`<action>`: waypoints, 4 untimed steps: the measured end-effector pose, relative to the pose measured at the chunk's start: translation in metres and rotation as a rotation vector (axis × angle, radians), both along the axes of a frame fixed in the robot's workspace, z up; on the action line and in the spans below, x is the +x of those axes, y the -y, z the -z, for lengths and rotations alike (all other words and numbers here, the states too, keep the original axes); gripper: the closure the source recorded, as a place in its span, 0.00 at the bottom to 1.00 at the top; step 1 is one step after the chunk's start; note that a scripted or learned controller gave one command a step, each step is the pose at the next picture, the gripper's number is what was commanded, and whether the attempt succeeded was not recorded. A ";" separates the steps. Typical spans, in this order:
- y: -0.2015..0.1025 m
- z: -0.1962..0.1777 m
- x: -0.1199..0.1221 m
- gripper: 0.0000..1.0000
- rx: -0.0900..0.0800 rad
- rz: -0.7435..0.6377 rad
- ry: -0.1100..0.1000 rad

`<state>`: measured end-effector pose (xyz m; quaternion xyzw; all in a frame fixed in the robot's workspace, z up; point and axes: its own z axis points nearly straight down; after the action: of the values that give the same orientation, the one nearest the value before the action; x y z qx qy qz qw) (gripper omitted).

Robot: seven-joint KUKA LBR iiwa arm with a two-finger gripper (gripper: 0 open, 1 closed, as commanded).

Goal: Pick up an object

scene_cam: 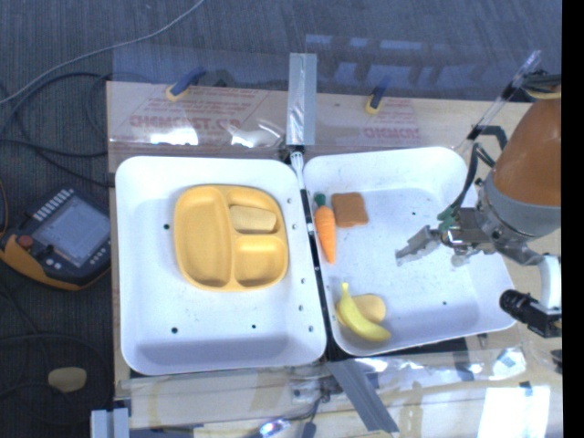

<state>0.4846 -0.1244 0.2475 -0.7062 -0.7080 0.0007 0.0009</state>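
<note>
Dark grey carpet w/ loose cables surrounds a cardboard-topped bench carrying two shallow white plastic bins side by side. Left bin holds a yellow compartmented plastic tray w/ a pale tan block in its upper right compartment. Right bin holds the candidates: a small orange toy carrot lying against the left wall, a flat brown square like toast just beside it, and a yellow toy banana touching a rounded pale yellow piece near the front left.

The two-finger gripper hangs over bare bin floor in the right bin's middle, fingers spread apart, nothing between them, all items well apart from it.

Risks, as I judge them: closing here grabs air. Carrot sits tight to the wall, so a finger could hit the rim or the divider btwn bins. Toast is flat, fingers may skid over it. Banana is curved and touching its neighbour, so a pinch could squirt it sideways or nudge both.
</note>
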 end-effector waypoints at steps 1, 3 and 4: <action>-0.028 0.136 0.007 0.00 0.002 -0.132 0.010; -0.024 0.152 0.189 0.00 -0.010 -0.207 0.018; -0.023 0.150 0.169 0.00 -0.011 -0.279 0.030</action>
<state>0.6539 -0.1009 0.0972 -0.6007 -0.7993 -0.0060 -0.0135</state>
